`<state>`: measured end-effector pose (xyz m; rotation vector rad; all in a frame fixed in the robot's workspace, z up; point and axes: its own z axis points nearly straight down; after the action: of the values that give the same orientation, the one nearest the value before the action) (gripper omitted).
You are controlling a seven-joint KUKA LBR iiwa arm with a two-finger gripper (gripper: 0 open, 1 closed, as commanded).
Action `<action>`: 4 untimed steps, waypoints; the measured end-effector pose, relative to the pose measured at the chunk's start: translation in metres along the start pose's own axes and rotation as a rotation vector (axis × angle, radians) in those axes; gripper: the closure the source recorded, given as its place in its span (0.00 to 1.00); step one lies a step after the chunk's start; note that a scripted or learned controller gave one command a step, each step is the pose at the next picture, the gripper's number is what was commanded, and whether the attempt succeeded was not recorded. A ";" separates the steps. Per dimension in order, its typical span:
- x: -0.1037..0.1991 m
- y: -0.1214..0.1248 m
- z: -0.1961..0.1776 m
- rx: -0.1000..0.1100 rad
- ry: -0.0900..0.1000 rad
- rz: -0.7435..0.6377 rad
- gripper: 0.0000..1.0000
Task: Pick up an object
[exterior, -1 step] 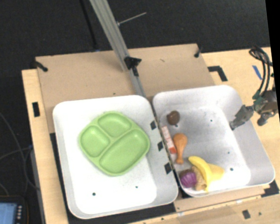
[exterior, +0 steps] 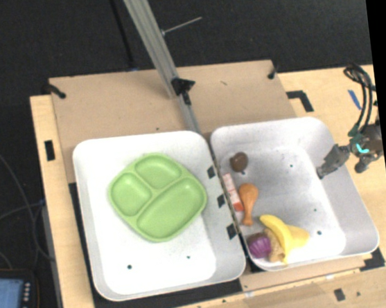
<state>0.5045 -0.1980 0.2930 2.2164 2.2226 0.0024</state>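
The right white bin (exterior: 296,137) holds several small items along its left and front sides. A brown round piece (exterior: 239,161) lies near the back left. An orange drumstick-shaped toy (exterior: 248,199) sits below it, beside a red and white stick (exterior: 231,190) lying against the left wall. A yellow banana (exterior: 284,232) and a purple round item (exterior: 259,246) rest in the front corner. My gripper (exterior: 331,161) hovers at the bin's right rim, far from these items, with nothing seen in it.
The left white bin (exterior: 109,265) carries a green divided plate (exterior: 158,196). A slanted metal pole (exterior: 156,50) rises from behind the bins' shared wall. Cables and the wrist (exterior: 366,141) stand at the right edge. A tablet (exterior: 8,299) lies off the bench, lower left.
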 end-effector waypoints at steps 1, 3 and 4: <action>-0.004 0.002 0.043 0.005 -0.001 0.003 0.00; 0.008 -0.003 0.156 0.007 0.001 0.003 0.00; 0.007 0.000 0.141 -0.003 -0.001 0.006 1.00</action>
<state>0.5045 -0.1913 0.1523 2.2212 2.2142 0.0044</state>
